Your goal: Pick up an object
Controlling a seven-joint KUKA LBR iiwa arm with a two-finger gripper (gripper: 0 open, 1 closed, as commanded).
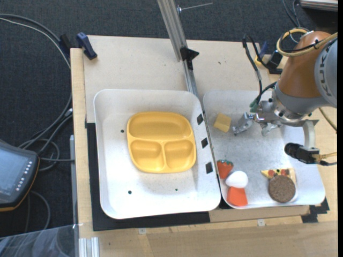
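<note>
Overhead view of a pale wooden bench (134, 63) on dark carpet (32, 4), bearing two white bins.

Loose cables (32, 138) trailed at far left. The left bin (107, 143) held a yellow divided plate (161, 142). In the right bin (257, 159) lay a tan block (222, 123), a red-and-white toy (233, 182), a pizza slice (278, 173) and a brown cookie (282, 188). The gripper (242, 126) hovered just right of the block, jaws parted, grasping nothing.
</note>
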